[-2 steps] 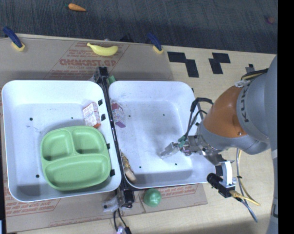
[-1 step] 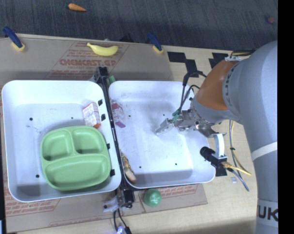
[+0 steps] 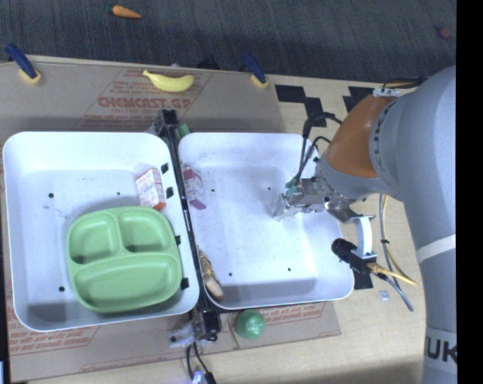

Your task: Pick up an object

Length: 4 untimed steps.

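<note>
Cardboard lined the bench under 2 bins (image 3: 249, 146); the arm (image 3: 401, 158) bent over the right bin's right edge, gripper (image 3: 293, 202) low, its state unclear.

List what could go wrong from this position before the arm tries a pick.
1. The tool sits low in the right bin, over bare floor near its right wall; closing here would likely catch nothing.
2. The nearest item, a small packet, lies against the divider between the bins, so a grasp there may hit the wall.
3. The green tray in the left bin is wide and flat, probably hard to pinch.
</note>
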Each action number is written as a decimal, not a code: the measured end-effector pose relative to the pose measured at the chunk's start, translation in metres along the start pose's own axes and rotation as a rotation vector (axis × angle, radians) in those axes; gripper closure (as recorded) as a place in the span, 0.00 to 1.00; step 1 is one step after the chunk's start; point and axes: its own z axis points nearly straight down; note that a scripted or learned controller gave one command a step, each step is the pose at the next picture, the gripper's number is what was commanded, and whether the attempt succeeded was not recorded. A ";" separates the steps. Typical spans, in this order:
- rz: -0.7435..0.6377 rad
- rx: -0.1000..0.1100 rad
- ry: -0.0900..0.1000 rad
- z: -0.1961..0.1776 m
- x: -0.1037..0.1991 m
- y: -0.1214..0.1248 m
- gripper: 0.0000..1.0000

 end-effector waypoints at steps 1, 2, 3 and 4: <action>0.005 0.001 -0.001 -0.031 0.000 -0.084 1.00; 0.003 0.001 -0.001 0.010 0.000 -0.084 1.00; 0.001 0.002 0.000 0.004 0.047 -0.083 1.00; 0.001 0.001 -0.001 0.011 0.058 -0.061 1.00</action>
